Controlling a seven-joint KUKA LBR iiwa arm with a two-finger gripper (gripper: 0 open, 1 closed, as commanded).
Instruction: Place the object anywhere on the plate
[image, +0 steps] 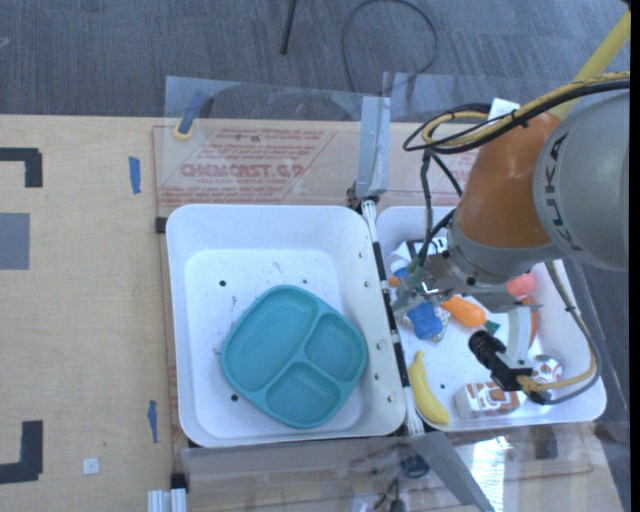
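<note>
A teal plate (293, 355) with three compartments lies in the left bin (200, 250), and nothing rests on it. My gripper (418, 290) is down in the right bin (590, 395), near its left wall, under the orange-banded wrist. A small blue object (427, 321) sits just below the gripper, close to or touching it. An orange object (466, 311) lies right beside the blue one. The arm hides the bin's upper part.
A yellow banana (430, 392) lies along the right bin's lower left wall. A small white and orange carton (488, 399) sits at the front, and a pink object (521, 288) peeks out by the arm. The divider wall (388, 330) separates the bins.
</note>
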